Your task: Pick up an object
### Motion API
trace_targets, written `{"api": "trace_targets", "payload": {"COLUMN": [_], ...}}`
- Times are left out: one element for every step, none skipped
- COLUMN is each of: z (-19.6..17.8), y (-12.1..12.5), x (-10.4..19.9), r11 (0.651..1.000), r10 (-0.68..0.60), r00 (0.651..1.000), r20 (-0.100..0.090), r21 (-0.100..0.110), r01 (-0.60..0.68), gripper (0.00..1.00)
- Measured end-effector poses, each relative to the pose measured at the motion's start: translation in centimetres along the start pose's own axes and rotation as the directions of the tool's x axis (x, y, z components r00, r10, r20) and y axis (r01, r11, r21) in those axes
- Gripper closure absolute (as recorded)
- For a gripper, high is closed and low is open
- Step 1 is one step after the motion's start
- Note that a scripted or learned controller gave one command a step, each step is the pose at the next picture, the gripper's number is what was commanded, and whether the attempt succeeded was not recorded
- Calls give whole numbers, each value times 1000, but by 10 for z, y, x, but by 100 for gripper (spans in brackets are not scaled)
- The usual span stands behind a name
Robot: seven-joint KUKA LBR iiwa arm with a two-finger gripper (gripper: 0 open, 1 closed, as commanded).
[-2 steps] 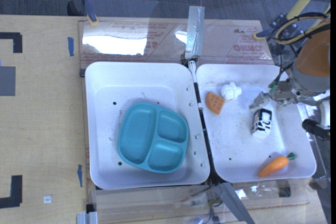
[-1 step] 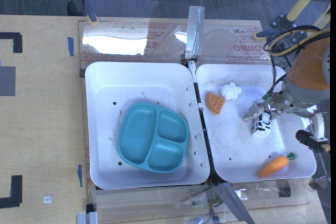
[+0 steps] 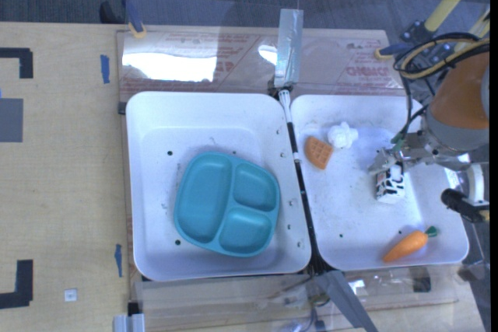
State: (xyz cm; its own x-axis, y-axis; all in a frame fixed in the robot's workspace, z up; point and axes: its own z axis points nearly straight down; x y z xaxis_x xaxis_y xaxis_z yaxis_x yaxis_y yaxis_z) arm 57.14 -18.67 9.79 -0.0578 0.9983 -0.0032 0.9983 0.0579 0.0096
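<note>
The hand [image 3: 387, 164] is sitting low in the right bin [image 3: 354, 233], touching the top of a black-and-white toy [image 3: 391, 184]; whether it is grasping cannot be told. A carrot [image 3: 406, 244] is lying nearer, and a teal plate [image 3: 226, 203] is resting in the left bin [image 3: 148, 167].

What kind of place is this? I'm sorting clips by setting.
Likely a robot grasping lab bench: two white bins, toy items such as a carrot and a teal plate, with the arm's gripper reaching in.
</note>
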Motion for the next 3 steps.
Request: {"api": "trace_targets", "payload": {"z": [-133,-229,-142], "y": [59,48,17], "x": [18,67,92], "r11": [996,965,980], "r10": [92,263,198], "r00": [996,965,980], "r20": [0,-1,-1], "r21": [-1,4,16], "r01": [-92,-263,-198], "gripper": [100,100,100]}}
